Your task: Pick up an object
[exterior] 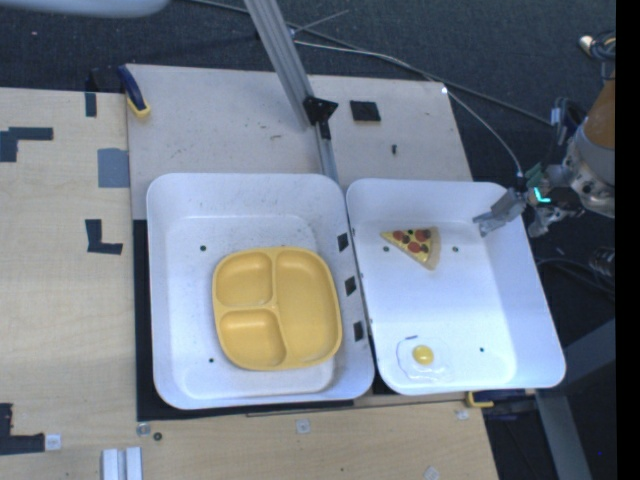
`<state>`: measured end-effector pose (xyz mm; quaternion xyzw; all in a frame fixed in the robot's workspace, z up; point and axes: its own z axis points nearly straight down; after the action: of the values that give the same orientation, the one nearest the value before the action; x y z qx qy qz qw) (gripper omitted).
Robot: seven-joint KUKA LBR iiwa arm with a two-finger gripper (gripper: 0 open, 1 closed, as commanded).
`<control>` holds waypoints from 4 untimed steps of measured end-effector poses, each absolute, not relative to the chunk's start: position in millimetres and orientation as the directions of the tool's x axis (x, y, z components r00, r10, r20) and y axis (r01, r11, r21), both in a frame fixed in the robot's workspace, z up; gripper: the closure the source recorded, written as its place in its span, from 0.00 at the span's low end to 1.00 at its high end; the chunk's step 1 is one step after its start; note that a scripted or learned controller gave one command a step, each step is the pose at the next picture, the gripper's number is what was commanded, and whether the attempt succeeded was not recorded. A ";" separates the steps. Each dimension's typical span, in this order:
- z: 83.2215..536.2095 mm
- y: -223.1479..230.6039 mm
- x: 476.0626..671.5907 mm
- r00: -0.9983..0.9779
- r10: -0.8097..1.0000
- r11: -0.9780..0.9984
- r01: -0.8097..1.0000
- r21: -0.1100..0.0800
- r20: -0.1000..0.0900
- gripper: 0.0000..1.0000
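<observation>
Pizza slice (pixel 414 244) and fried egg (pixel 421 357) both lie untouched in your right bin (pixel 520 298), so nothing is picked yet, and the gripper (pixel 520 208) hovers at that bin's far right edge, its jaws' state I cannot tell.

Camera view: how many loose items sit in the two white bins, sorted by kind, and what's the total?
Yellow plastic three-compartment plate, left bin: 1
Toy pizza slice with red toppings, right bin: 1
Toy fried egg, white with yellow yolk, right bin: 1
Total: 3
</observation>
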<state>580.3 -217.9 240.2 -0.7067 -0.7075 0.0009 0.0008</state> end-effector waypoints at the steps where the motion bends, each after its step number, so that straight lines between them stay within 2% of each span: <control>1: 240.7 -217.9 580.5 -0.001 1.000 0.001 1.000 -0.001 0.000 0.00; 3: 112.1 -219.4 573.5 -0.001 1.000 0.001 1.000 -0.007 0.001 0.00; 4: 86.4 -219.9 574.7 -0.001 1.000 0.001 1.000 0.002 -0.003 0.00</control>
<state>574.7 -219.9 86.4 -0.7068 -0.7074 0.0004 -0.0016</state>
